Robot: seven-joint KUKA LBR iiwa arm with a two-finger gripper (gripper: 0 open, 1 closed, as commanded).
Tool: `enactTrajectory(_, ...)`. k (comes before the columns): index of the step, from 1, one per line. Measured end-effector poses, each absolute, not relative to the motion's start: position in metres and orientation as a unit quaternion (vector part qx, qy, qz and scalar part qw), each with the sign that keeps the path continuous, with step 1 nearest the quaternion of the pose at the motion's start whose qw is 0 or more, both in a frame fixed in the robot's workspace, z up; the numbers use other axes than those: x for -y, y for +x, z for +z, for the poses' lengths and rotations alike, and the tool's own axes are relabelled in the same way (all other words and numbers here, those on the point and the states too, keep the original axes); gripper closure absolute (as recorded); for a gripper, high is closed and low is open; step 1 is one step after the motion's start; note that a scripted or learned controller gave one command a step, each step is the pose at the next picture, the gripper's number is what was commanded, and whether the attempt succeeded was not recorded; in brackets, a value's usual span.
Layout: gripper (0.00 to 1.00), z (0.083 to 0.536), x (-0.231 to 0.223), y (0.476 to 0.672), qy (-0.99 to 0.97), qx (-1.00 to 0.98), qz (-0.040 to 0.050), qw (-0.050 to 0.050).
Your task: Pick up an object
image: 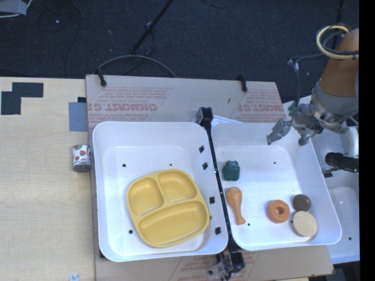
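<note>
Two shallow white bins side by side on the surface (41,204), over a sheet of cardboard (176,101). In the left bin (111,139): a yellow divided tray (169,207), lying flat toward the near side. In the right bin (258,151): a small green object (231,170) near the dividing wall, an orange drumstick-shaped toy (235,204) just below it, and toward the near right corner an orange ring donut (278,211), a dark brown round piece (302,202) and a pale beige disc (304,223), the last two touching or nearly so. Above the far right corner of the right bin, the hand (291,131), fingers spread apart, nothing between them, well apart from every toy. On the surface just left of the left bin, a small patterned can (81,157) on its side.
</note>
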State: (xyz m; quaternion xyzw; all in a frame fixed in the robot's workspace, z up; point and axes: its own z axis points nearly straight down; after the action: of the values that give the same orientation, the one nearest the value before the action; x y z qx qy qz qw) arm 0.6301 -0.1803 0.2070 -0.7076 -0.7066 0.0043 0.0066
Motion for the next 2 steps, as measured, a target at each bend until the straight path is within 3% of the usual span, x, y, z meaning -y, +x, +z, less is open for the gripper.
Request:
enactTrajectory(1, 0.00, 0.215, 0.180, 0.633, -0.707, 0.707, 0.0005, 0.001)
enactTrajectory(2, 0.00, 0.151, 0.182, 0.634, -0.707, 0.707, 0.0022, 0.003)
